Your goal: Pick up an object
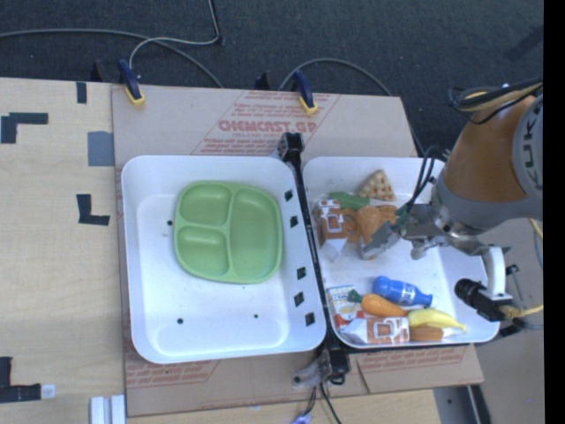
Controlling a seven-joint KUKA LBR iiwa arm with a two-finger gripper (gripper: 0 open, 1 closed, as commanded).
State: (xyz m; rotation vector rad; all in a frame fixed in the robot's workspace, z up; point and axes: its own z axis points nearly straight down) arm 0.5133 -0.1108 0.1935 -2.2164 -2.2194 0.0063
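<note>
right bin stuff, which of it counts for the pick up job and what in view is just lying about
For the job:
gripper, low in the right bin
orange toy next to it
waffle piece
blue bottle
carrot
banana
small cartons

Just lying about:
green divided plate in the left bin
blue clamps on the cardboard sheet
cables

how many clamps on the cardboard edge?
2. One clamp at the cardboard's far-left corner, the other clamp further right along the far edge, above the gap between the bins. None hidden as far as I can tell.
</note>
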